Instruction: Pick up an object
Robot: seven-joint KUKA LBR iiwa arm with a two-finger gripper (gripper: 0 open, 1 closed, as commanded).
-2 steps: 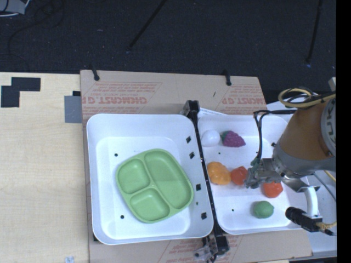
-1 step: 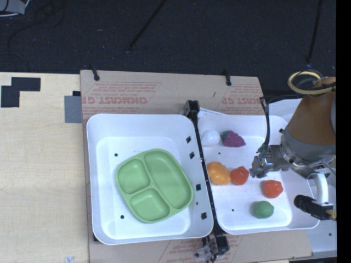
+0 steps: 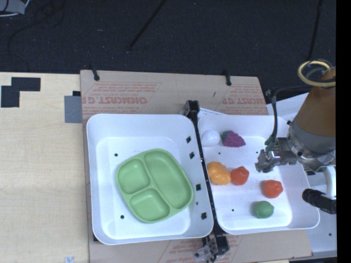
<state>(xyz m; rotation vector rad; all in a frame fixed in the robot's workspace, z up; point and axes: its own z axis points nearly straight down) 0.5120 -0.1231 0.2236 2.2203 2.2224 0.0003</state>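
1. The right bin [image 3: 299, 215] holds six small toy foods: a white ball [image 3: 210, 137] and a purple grape-like piece [image 3: 233, 139] near its far edge, an orange-yellow piece [image 3: 219, 173] and a red piece [image 3: 239, 175] touching each other near its middle, an orange-red piece [image 3: 272, 188] toward its right side, and a green ball [image 3: 263, 209] near its front edge.
2. The orange-yellow piece is a little longer than wide, its long axis running roughly left to right; the others look rounded, with no clear direction.
3. The hand [image 3: 265, 162] hangs over the right part of the right bin, above the bare floor between the purple piece and the orange-red piece, near the latter but apart from it.
4. Whether the hand is spread or clenched cannot be told; nothing is visibly in its grip.
5. The left bin [image 3: 104, 133] carries a green divided plate [image 3: 154, 186] with three compartments, lying flat near the bin's middle.
6. Both bins rest on a cardboard sheet [image 3: 164, 95] on the tabletop [image 3: 38, 174].
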